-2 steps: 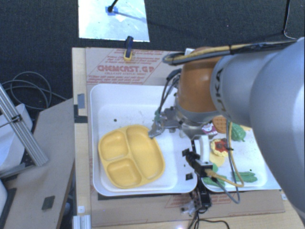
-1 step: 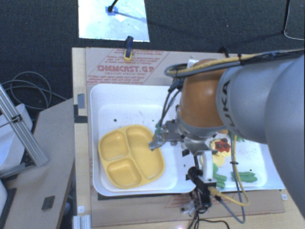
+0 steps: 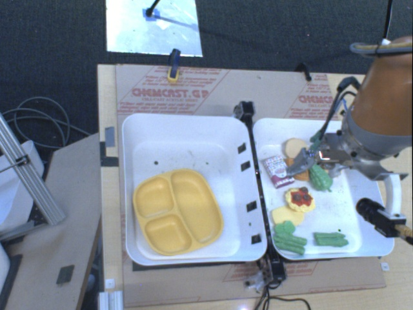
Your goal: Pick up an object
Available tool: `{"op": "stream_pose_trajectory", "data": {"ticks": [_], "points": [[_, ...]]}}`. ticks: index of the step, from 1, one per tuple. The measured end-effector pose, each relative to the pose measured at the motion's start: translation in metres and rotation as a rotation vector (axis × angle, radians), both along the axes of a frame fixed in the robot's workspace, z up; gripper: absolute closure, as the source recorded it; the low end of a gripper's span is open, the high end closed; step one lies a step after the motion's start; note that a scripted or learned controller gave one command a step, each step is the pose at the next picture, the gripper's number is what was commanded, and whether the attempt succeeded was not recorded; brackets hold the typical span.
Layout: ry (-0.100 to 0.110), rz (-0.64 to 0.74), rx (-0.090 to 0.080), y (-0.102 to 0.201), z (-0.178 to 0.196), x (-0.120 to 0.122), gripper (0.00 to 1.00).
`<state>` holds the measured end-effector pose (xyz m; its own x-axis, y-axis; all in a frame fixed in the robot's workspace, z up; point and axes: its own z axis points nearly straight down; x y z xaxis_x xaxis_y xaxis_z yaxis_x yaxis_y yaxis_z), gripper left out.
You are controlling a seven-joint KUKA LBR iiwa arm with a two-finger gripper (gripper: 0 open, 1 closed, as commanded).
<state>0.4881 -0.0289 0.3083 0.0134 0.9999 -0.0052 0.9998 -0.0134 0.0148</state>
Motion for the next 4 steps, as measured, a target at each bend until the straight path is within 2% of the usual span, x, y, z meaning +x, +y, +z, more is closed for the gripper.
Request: {"op": "stream_pose_trajectory", "data": {"ticks": [1, 2, 3, 4], "points": [[-0.008, 0.023, 0.009, 0.072, 0.205, -0.001, 0.00], [0.007, 0.024, 0.006, 0.070, 0.207, -0.001, 1.00], [0.019, 0.025, 0.006, 0.154, 0.131, -0.002, 1.00], [0.013, 0.024, 0.007, 0.224, 0.128, -0.002, 1.00]]}}
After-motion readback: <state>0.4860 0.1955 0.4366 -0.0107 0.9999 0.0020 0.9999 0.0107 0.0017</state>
